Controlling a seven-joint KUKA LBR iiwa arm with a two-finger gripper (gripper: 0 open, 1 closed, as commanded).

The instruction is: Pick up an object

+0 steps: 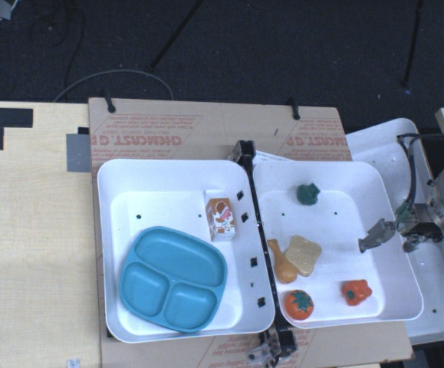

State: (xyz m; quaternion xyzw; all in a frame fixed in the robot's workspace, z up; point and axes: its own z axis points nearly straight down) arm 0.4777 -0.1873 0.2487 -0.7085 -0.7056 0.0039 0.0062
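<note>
- We see the gripper (pixel 391 236) at the right bin's (pixel 375 179) edge; finger state unclear
- Red pepper (pixel 356 291) lies nearest, below it
- Risk: we clip the bin wall descending

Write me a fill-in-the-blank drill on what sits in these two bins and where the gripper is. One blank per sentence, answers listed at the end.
1. The blue divided plate lies in the ____ bin as the camera sees it.
2. The small carton lies in the same bin as the ____ plate.
3. The dark green object lies in the ____ bin.
4. The gripper is at the ____ edge of the right bin.

Missing words: left; blue; right; right
</note>
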